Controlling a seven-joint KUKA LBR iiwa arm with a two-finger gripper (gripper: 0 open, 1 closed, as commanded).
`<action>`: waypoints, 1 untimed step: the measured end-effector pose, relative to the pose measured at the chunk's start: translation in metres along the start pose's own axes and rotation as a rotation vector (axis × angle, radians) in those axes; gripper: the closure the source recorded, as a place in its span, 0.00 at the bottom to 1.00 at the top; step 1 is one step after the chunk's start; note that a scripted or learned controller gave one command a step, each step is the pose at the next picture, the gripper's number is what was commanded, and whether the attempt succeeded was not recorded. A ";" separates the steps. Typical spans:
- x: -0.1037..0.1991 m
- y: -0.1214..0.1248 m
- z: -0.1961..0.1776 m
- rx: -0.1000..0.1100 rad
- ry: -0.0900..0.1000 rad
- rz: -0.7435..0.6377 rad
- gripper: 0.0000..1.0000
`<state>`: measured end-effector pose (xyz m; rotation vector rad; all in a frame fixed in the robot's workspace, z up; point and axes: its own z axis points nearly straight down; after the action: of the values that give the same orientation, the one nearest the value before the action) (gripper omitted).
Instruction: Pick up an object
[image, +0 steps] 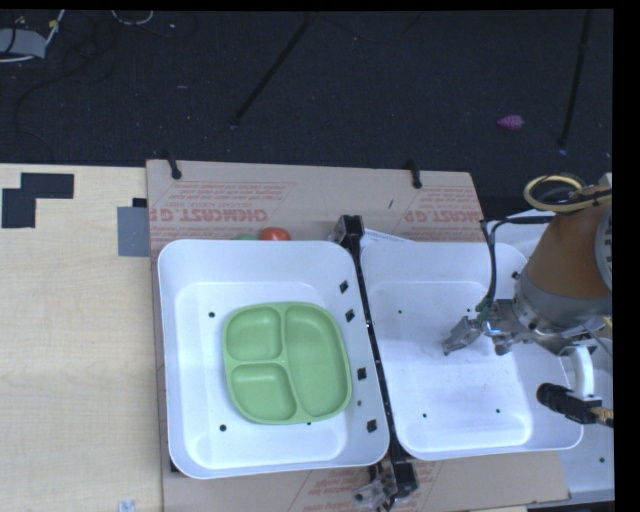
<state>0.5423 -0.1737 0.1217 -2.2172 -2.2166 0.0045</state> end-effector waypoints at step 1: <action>0.001 0.000 0.036 -0.003 -0.001 0.002 0.00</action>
<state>0.5421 -0.1728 0.0860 -2.2213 -2.2170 0.0026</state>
